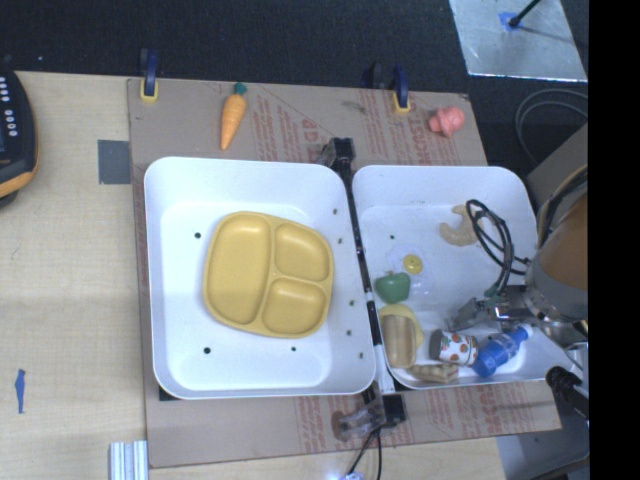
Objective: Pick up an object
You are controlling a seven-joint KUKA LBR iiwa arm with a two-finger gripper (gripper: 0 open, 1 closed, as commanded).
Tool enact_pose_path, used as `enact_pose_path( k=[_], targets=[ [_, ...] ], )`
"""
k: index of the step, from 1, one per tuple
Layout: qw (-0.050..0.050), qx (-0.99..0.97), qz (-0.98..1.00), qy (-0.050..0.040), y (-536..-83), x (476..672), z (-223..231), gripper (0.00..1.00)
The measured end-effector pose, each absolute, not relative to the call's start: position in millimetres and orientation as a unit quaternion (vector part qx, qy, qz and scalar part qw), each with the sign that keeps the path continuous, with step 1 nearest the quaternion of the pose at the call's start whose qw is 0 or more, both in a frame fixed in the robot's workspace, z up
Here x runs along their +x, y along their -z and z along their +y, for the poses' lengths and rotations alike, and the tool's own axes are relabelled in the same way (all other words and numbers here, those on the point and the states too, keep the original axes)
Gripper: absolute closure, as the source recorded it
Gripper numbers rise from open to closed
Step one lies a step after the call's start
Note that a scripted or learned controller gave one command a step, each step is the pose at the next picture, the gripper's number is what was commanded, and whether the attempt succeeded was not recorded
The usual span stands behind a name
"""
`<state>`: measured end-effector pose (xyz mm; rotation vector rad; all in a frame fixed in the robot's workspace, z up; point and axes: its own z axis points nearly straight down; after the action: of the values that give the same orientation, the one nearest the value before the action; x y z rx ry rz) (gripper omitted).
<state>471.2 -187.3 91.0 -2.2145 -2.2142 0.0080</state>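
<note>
claw (478, 313): low in right bin (440, 183), near worktop's right edge | fingers: cannot tell | blue bottle (498, 352) just beside | yellow tray (268, 272): left bin (170, 268)

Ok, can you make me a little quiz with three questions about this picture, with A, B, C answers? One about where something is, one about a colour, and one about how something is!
1. Where is the yellow tray?
A. in the left bin
B. in the right bin
C. on the floor

2. What colour is the toy carrot?
A. blue
B. orange
C. black

3. How does the blue bottle sit?
A. standing upright
B. lying on its side
C. hanging in the air

Answers: 1 A, it lies inside the left bin. 2 B, its body is orange with a green top. 3 B, it lies flat in the right bin beside the tool.
</note>
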Motion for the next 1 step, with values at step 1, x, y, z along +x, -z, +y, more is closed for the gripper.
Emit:
enact_pose_path(
  k=[1],
  targets=[
    [-0.005, -0.703, -0.711, 0.0029, -93.8, 617.6, -174.6, 0.00]
  ],
)
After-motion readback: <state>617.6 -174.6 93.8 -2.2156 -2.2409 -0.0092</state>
